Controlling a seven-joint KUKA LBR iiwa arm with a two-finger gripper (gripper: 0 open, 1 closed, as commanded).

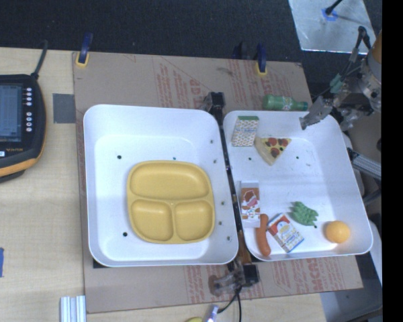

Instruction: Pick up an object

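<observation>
Pincer (314,118) hovers at right bin's (336,180) far rim, grip state undeterminable; pizza slice (272,147) lies nearest, just leftward and nearer camera.

Glossy plastic bins (101,180), matt cardboard underlay (188,79)

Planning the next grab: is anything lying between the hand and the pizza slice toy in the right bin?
Nothing visible does. The hand sits at the far right corner of the right white bin; the triangular pizza slice toy lies to its left on bare bin floor. The green-topped card packet lies beyond the slice.
</observation>
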